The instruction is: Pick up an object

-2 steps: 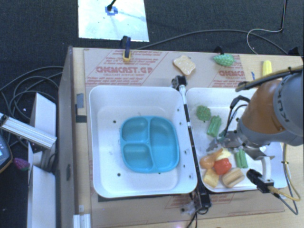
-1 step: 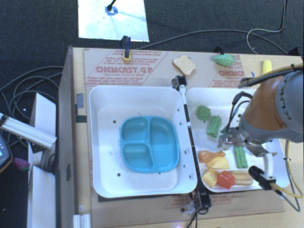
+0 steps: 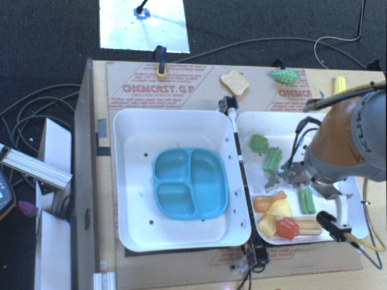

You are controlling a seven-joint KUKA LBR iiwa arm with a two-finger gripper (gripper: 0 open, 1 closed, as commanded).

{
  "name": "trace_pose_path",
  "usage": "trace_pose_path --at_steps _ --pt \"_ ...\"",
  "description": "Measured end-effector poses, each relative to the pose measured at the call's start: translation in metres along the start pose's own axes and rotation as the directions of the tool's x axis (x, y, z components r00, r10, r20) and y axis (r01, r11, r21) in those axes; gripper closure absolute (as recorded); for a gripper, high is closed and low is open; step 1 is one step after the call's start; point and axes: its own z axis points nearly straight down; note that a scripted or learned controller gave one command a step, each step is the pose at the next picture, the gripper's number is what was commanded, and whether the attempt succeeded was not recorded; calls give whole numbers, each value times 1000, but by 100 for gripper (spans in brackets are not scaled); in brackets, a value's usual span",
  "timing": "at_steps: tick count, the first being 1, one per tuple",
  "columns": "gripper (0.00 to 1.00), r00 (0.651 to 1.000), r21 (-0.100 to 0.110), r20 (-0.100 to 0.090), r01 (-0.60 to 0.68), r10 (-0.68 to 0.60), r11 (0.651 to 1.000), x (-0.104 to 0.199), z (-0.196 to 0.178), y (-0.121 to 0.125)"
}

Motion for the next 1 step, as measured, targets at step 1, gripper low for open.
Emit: trace_pose_path --at_steps 1 --pt "0 1000 11 -3 2 -2 1000 16 14 36"
